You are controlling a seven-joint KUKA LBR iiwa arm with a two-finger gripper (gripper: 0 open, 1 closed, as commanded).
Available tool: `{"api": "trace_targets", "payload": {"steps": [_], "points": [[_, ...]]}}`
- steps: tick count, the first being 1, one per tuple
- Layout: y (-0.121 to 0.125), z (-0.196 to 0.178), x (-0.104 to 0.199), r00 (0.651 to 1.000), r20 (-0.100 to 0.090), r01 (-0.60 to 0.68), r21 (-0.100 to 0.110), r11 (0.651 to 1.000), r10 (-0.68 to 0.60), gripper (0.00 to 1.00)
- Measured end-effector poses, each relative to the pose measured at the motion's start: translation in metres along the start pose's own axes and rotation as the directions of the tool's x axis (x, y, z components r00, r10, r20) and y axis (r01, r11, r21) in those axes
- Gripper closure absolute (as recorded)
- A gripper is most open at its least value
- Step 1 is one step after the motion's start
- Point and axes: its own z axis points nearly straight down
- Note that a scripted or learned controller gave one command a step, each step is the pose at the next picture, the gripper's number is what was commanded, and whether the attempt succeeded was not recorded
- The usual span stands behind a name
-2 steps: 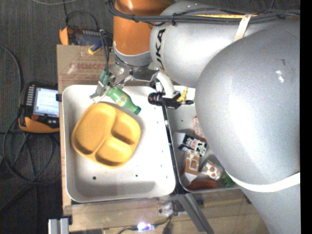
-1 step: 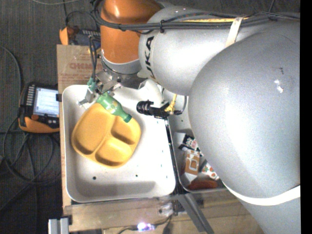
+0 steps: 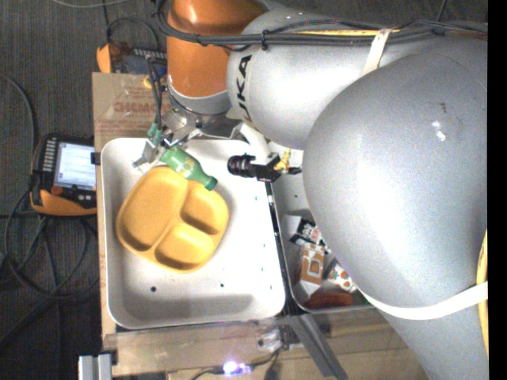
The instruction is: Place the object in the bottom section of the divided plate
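- Near: right bin, mostly under the arm; holds small packaged items and a red piece, too hidden to name.
- Left bin holds the yellow divided plate, three sections, all bare.
- Green bottle, white label, lies tilted over the plate's upper edge, cap end pointing right, down toward the plate.
- Gripper sits at the bottle's upper-left end near the bin's far-left corner; looks pinched on that end, but contact is small and partly hidden.
- Risk: hold is on the bottle's tip only, so it could swing or slip out in transit.
- Risk: a release here would likely drop it on the rim or in the wrong section; round body could roll off.
- Far: tablet and cardboard beyond the bin.
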Motion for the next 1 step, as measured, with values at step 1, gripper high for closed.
{"api": "trace_targets", "payload": {"steps": [1], "points": [[0.0198,-0.0850,-0.0115,1.000,-0.002,0.001,-0.003,1.000,-0.001,1.00]]}}
